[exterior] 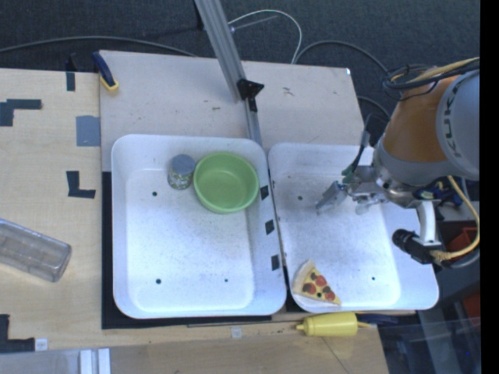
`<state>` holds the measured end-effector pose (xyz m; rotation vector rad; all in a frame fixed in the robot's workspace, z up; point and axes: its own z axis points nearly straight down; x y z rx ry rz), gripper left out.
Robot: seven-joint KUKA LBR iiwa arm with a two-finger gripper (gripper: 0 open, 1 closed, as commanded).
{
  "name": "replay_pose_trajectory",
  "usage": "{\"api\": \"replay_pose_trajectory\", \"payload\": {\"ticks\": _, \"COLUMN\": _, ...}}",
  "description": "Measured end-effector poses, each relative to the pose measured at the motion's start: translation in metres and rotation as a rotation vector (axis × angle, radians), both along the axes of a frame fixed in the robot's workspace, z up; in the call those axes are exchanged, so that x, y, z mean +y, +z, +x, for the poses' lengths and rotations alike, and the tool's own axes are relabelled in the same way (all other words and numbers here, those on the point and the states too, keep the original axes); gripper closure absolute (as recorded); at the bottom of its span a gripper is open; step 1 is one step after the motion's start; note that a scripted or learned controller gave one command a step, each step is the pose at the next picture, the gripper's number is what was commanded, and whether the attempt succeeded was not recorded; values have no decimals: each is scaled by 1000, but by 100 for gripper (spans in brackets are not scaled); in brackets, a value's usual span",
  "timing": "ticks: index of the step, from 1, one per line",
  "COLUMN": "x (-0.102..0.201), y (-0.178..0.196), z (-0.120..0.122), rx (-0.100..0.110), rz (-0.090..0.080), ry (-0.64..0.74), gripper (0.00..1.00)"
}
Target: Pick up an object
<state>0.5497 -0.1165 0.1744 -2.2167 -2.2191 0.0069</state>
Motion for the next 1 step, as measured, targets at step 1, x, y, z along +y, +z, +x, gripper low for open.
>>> {"api": "replay_pose_trajectory", "payload": {"ticks": 1, "x": 0, "y": -44, "z": -1, "rx": 1, "rz": 0, "ry": 0, "gripper": 0}}
